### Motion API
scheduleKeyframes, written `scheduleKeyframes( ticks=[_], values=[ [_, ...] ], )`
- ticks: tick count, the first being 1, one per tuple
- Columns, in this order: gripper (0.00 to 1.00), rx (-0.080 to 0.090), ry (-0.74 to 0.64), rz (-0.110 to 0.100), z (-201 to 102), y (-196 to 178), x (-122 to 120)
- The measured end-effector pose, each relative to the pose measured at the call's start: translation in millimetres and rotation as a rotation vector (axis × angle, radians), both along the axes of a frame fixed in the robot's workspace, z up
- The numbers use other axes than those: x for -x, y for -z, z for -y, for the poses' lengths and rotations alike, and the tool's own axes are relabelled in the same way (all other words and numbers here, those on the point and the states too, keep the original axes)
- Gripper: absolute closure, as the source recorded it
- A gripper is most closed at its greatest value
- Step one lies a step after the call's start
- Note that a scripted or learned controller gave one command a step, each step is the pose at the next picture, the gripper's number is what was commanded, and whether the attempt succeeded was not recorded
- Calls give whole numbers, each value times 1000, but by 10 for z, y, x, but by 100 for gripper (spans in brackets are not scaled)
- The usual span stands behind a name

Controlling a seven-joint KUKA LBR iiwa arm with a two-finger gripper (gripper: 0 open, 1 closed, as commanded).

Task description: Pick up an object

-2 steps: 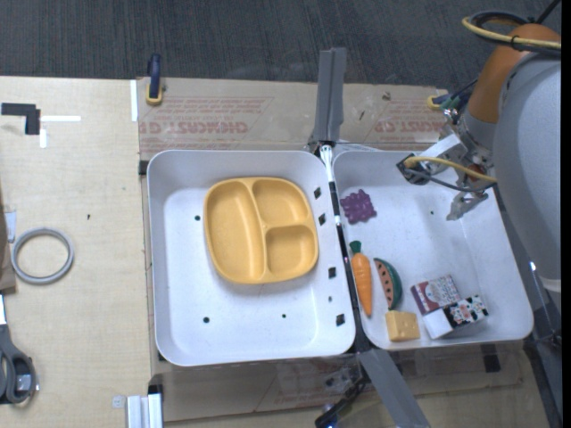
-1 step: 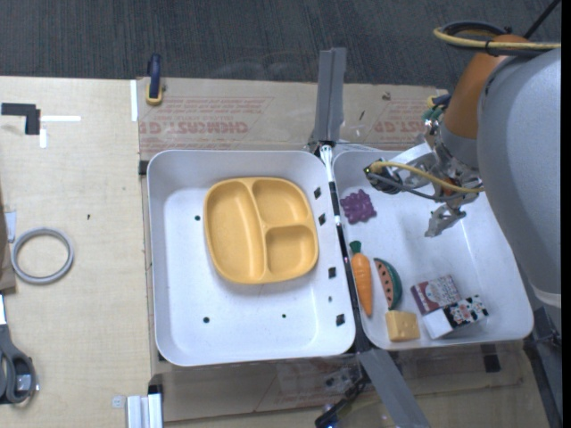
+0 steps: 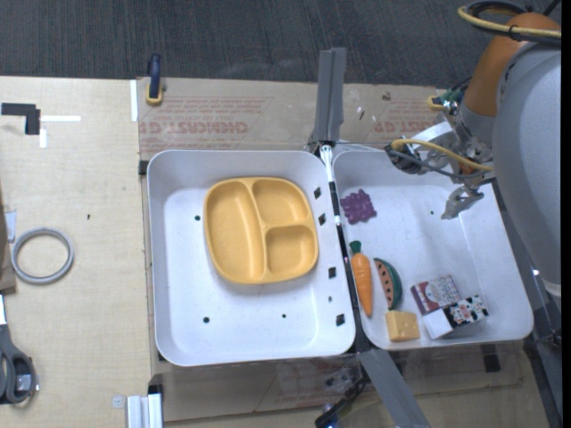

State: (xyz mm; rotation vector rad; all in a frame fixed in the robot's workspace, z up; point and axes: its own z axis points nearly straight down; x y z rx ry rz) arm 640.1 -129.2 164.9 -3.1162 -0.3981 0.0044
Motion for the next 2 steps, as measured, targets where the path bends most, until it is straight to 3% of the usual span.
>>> scheduleKeyframes(
  ticks=[1, 2],
  values=[
    [0, -1, 49, -2, -378, 226, -30],
    [0, -1, 49, 1, -1002, -264, -22]
  ],
)
